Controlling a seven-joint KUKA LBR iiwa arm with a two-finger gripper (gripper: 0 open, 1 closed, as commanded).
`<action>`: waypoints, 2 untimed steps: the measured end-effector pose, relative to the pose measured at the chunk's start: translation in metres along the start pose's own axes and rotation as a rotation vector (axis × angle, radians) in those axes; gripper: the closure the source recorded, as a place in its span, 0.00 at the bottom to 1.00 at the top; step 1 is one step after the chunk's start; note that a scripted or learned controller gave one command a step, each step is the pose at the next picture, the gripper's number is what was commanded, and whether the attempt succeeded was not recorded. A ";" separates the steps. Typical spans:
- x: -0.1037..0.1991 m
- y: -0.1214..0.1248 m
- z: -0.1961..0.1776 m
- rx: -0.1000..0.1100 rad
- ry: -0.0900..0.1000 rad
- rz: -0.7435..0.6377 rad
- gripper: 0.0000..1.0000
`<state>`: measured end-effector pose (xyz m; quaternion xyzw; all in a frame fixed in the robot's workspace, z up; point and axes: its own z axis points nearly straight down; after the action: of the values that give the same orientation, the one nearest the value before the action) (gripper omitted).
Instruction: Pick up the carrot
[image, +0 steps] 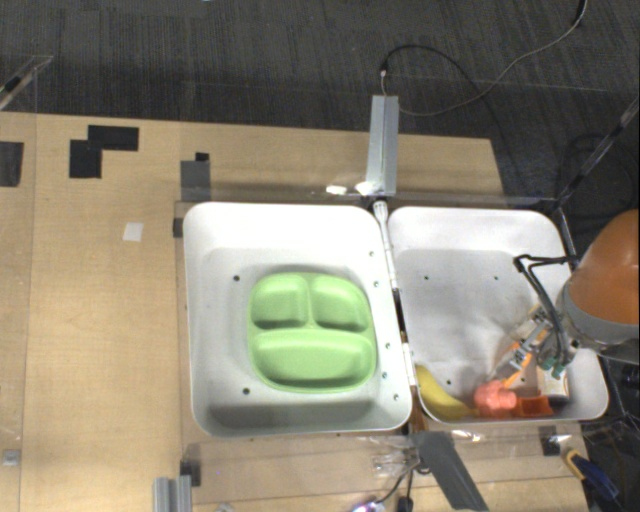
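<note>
Where the arm (608, 285) comes in from the right edge of the frame, its orange band sits over the right side of the right bin (470, 235), and the gripper (536, 356) hangs low over that bin's lower right part. Whether the gripper is apart or together cannot be told; it is a small tangle of dark and pale parts at this angle. A black cable (535, 270) loops from the wrist out over the bin floor.

The carrot (514, 376), a slim orange piece lying at a slant, is in the lower right of the right bin, just beside the gripper's tip on its lower left side. Whether the two touch cannot be told, and nothing shows the carrot being held.

Near it, along the bin's lower wall, lie a pink lump (493, 399), a red-orange block (535, 406) to its right, and a banana (437, 395) in the lower left corner.

The left bin (215, 300) holds a green divided plate (312, 330), lying flat near its middle, well apart from the gripper.
</note>
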<state>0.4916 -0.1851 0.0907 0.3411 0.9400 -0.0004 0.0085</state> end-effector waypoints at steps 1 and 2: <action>0.006 0.009 0.001 0.001 0.004 0.549 0.00; 0.004 0.013 -0.011 -0.007 -0.001 0.544 1.00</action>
<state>0.4967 -0.1724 0.1020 0.5812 0.8137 0.0048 0.0099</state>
